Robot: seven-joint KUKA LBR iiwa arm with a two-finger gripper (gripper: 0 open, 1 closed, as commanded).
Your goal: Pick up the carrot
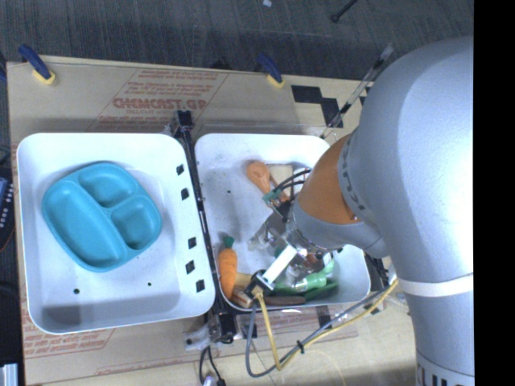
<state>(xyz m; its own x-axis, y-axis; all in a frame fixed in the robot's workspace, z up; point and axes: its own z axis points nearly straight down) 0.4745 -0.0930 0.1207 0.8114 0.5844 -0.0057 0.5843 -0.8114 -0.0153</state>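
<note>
Orange carrot [228, 270]: lies in the right bin [216, 161] by its left wall, near the front, green top pointing back
Gripper [273, 236]: low in the right bin, just right of the carrot; open or closed, cannot tell
Left bin [32, 215]: holds a blue plate [100, 214]
Others: orange piece [259, 174] further back, green thing [320, 284] at front
</note>
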